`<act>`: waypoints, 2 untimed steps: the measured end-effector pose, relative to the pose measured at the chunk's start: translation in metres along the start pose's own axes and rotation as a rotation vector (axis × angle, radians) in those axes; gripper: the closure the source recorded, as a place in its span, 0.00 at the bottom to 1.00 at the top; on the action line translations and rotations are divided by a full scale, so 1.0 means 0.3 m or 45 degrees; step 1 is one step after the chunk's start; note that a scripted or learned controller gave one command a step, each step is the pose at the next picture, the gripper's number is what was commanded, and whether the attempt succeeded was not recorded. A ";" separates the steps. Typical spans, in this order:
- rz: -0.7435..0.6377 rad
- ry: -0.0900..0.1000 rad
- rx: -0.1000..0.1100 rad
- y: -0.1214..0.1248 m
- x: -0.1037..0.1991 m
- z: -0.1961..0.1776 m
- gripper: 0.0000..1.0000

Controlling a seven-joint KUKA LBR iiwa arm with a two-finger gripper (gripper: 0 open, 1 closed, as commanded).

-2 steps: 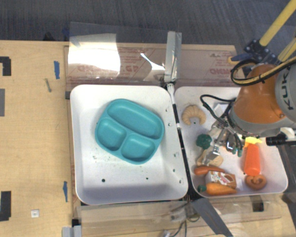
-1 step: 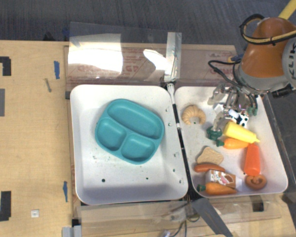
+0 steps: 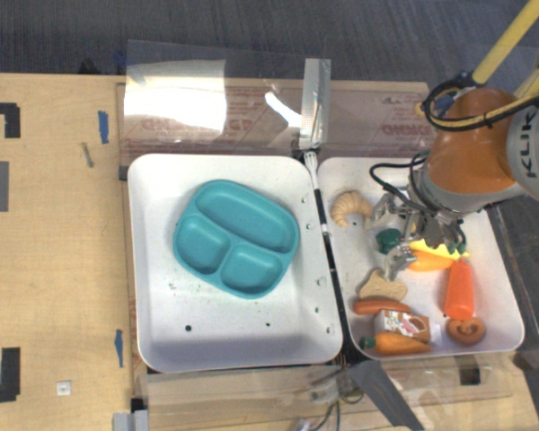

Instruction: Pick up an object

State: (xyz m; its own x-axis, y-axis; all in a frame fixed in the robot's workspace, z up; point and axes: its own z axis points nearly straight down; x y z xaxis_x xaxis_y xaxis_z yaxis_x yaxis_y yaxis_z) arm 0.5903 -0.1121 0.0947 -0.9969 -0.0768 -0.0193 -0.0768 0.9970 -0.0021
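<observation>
Overhead, slanting down on a pale wooden bench (image 3: 54,268), black corner marks and bits of blue tape at its left; dark grey floor (image 3: 251,7) beyond. Clear plastic sheeting (image 3: 175,106) glaring behind the bins.

Two shallow white bins lying side by side, glossy, round-cornered, rims touching at the middle.

Left bin (image 3: 162,330): holding a teal divided plate (image 3: 237,237), smooth plastic, three compartments, tilted a little off square. A few dark specks dotting the bin floor.

Right bin (image 3: 503,330): crowding with toy food. Tan croissant (image 3: 351,206) near the upper left; small dark green piece (image 3: 388,239) below it; yellow piece (image 3: 434,257) at centre; orange carrot (image 3: 459,287) standing lengthwise on the right; brown round thing (image 3: 468,331) just below it; beige slice (image 3: 382,287), red sausage (image 3: 375,307), small red-and-white pack (image 3: 413,323) and another orange piece (image 3: 397,344) clustering at the lower left.

Gripper (image 3: 422,232) hanging low over the yellow piece, cables looping around the wrist. Fingers too cluttered to read, so open or closed not telling; nothing visibly lifting.
</observation>
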 end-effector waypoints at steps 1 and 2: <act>-0.080 0.000 0.004 0.037 -0.060 0.002 0.00; -0.038 -0.002 0.001 -0.028 0.044 0.000 0.00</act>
State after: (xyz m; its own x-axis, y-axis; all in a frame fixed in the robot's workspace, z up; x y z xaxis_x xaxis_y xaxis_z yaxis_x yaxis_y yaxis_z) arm 0.5777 -0.1216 0.0944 -0.9941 -0.1063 -0.0204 -0.1062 0.9943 -0.0036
